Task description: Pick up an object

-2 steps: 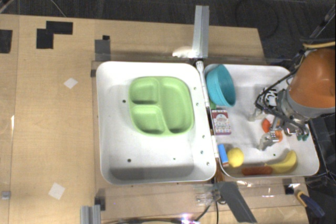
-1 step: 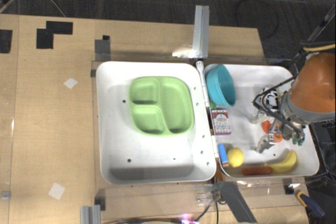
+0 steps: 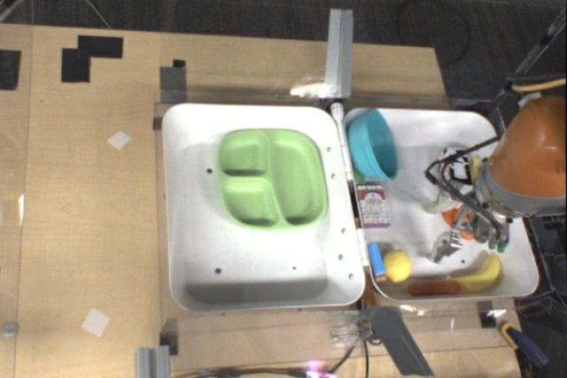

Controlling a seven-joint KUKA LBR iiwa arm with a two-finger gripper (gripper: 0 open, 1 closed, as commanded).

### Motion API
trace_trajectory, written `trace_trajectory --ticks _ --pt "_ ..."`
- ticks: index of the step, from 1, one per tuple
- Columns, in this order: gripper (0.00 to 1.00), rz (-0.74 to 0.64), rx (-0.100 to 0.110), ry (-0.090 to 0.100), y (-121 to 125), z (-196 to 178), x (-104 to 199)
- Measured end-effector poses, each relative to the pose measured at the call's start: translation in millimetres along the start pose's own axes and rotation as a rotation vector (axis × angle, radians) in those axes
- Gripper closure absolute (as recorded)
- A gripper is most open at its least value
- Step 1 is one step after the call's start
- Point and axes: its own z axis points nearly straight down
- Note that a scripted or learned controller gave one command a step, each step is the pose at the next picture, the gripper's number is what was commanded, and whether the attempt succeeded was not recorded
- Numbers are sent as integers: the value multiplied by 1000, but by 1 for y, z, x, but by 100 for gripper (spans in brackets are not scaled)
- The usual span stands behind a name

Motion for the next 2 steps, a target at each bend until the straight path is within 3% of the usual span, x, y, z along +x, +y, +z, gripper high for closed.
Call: trace_trajectory --ticks 1,2 --pt "100 -6 0 -15 1 -14 -5" --pt "100 24 0 0 -18 -130 -80"
